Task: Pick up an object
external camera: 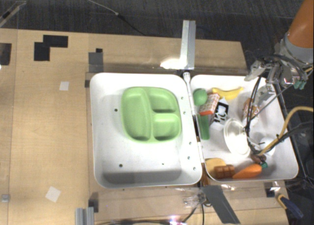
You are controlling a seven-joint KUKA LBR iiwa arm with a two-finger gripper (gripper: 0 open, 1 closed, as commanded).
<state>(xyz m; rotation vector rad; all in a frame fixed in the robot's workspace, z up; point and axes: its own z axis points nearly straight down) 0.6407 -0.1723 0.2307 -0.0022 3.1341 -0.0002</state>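
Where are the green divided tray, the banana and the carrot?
green divided tray (149,114): camera view, on the ridge between its compartments, in the left bin.
banana (228,92): camera view, on the middle of its curve, at the right bin's far side.
carrot (248,171): camera view, on its orange body, near the right bin's front edge.

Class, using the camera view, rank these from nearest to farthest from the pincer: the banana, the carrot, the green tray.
1. Banana, top of the right bin, nearest the pincer.
2. Carrot, bottom of the right bin.
3. Green tray, left bin.
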